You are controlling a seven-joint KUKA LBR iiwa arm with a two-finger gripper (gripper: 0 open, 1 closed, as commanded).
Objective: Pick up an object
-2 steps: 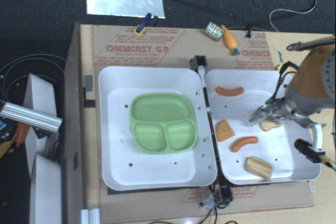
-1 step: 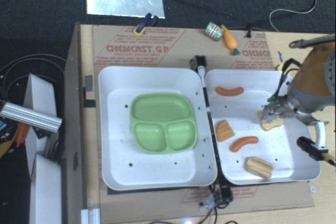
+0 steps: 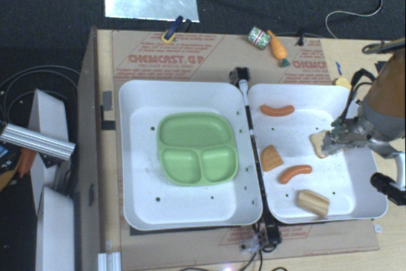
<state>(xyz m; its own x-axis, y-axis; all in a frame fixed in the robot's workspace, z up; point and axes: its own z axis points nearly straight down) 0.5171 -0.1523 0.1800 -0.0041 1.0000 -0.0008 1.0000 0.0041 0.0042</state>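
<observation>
The right bin [image 3: 355, 193] holds several toy foods: an orange sausage [image 3: 277, 110] at the back, a second sausage [image 3: 295, 172] nearer the front, a tan bread wedge [image 3: 271, 158], a tan roll [image 3: 313, 202] at the front, and a pale piece [image 3: 318, 143] towards the right. My gripper [image 3: 334, 140] is lowered in the right bin, right beside the pale piece and touching or nearly touching it. The arm's body hides the fingertips.
A green three-compartment plate [image 3: 196, 148] lies in the left bin [image 3: 143, 117]. Behind the bins on the cardboard lie a toy carrot [image 3: 278, 48], a small green can [image 3: 259, 37] and a blue-yellow clip [image 3: 173, 30]. Cables run along the right side.
</observation>
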